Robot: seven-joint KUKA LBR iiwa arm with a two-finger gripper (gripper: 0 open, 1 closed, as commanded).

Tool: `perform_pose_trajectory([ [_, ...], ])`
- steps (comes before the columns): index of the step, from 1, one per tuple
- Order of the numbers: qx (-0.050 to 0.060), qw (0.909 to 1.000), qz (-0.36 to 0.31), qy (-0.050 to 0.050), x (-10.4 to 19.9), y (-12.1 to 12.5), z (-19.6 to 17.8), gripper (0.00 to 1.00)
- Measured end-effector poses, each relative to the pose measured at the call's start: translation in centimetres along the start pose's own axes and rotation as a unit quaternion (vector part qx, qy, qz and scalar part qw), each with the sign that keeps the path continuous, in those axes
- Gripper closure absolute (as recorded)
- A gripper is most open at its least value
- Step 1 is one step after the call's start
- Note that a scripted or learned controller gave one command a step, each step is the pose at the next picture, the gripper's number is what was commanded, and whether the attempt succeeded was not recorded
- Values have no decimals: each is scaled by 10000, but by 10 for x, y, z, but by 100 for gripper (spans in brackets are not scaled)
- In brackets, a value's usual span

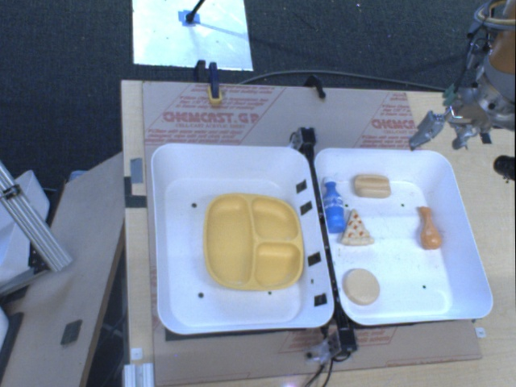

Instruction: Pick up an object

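Observation:
The right bin holds a blue bottle near its left wall, with a pizza slice beside it. A tan bread block lies toward the back, an orange drumstick on the right and a round tan biscuit at the front. My gripper hangs over the bin's far right corner, above and apart from all of these. Its two fingers are spread open with nothing between them.
A yellow divided plate lies in the left bin. Black clips run along the wall shared by the bins. A clamp sits on the board at the back, and a metal bar stands at the far left.

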State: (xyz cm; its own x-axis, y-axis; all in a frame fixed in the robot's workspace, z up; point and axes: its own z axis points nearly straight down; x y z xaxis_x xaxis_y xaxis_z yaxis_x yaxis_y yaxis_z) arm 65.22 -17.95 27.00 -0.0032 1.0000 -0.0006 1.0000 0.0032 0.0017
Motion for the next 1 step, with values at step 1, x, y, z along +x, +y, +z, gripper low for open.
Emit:
perform_pose_trajectory([
  [1,17,10000,-16,4,5,8,58,0],
])
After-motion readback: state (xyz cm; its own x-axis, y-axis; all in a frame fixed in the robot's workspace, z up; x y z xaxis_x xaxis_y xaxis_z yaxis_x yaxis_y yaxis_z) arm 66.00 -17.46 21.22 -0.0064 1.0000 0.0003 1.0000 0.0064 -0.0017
